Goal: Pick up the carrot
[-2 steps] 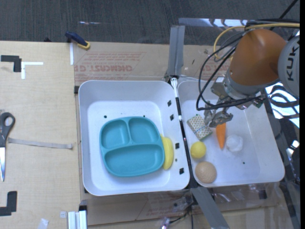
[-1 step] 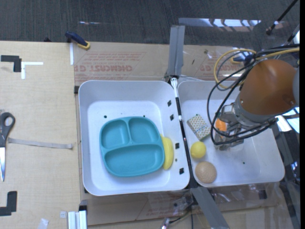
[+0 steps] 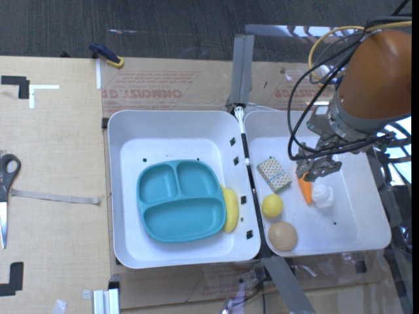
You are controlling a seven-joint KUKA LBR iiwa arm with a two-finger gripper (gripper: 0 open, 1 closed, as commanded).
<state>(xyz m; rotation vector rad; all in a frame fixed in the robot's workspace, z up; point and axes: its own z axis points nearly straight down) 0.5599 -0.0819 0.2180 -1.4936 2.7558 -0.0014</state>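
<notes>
The carrot (image 3: 306, 190) is a small orange wedge lying in the right bin (image 3: 357, 231), beside a white crumpled object (image 3: 322, 195). My gripper (image 3: 316, 169) hangs directly over the carrot's upper end, under the arm's orange band (image 3: 381, 76). The dark fingers sit close above the carrot, and the arm hides how they stand.
In the right bin also lie a patterned sponge block (image 3: 273, 174), a yellow lemon (image 3: 272, 205) and a tan round potato (image 3: 283, 235). The left bin (image 3: 124, 175) holds a teal divided plate (image 3: 181, 201) with a banana (image 3: 230, 209) at its right edge. Scissors (image 3: 6, 195) lie on the bench at far left.
</notes>
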